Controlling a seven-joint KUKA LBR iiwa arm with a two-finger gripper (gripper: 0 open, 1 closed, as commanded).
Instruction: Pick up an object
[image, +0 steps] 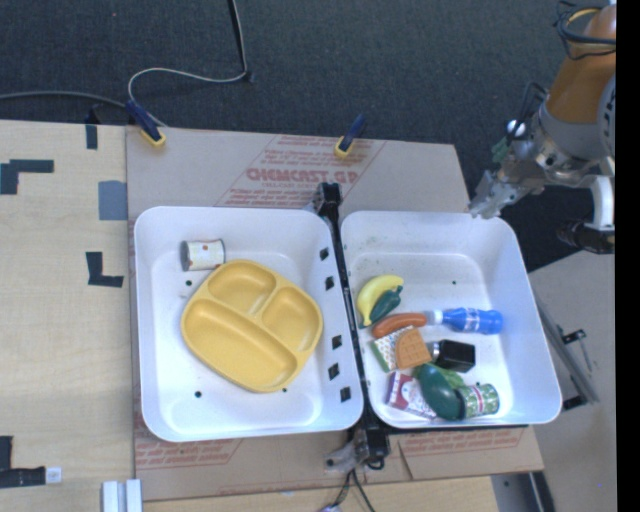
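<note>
Two shallow white bins sit side by side on a cardboard sheet, the left bin (150, 330) and the right bin (530, 330) meeting at a black hinge line. Nearest in the right bin lie a green-labelled can (480, 400) on its side, a dark green vegetable-shaped toy (438, 390) and a small red-and-white packet (402, 392) whose print is too small to read. Just beyond them are a tan cracker-like piece (412, 348), a black block (455, 354) and a reddish sausage shape (398, 324). To the right of the sausage lies a blue bottle (470, 320) with a white cap end, and farther left a yellow banana (378, 295) touches a small dark green piece. In the left bin a yellow divided plate (252, 324) fills the middle, with a small can (203, 254) lying on its side at the far left corner. Red lettering on the cardboard (290, 172) beyond the bins reads roughly "CHEMCAST GP". Two blue-and-yellow clamps (147, 124) grip its far edge. The gripper (485, 203) hangs over the far right corner of the right bin, well apart from the objects, with nothing visible in it; whether it is apart or together cannot be told.
</note>
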